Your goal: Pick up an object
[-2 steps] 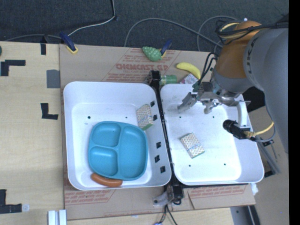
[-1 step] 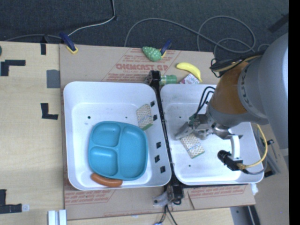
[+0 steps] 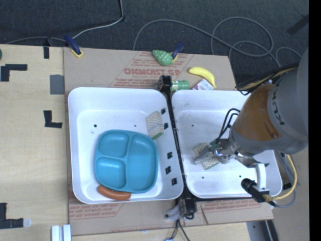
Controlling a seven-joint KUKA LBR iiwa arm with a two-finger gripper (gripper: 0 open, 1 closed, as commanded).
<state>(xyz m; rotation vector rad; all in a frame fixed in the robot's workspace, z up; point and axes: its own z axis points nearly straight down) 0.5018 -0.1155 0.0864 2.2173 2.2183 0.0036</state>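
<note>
My gripper [image 3: 204,154] is low in the right bin [image 3: 220,185], left of the bin's middle. It sits on or just above a small patterned packet [image 3: 210,161] that lies on the bin floor. The gripper covers part of the packet, and I cannot tell whether it has hold of it. The grey arm with its orange band [image 3: 256,117] comes in from the right over the bin's right half.
The left bin [image 3: 83,109] holds a blue divided plate [image 3: 125,159], an orange sausage [image 3: 114,193] at its front edge and a small tan card [image 3: 155,122] by the right wall. Behind the bins lie a banana [image 3: 202,75] and a green toy [image 3: 163,57], with cables beyond.
</note>
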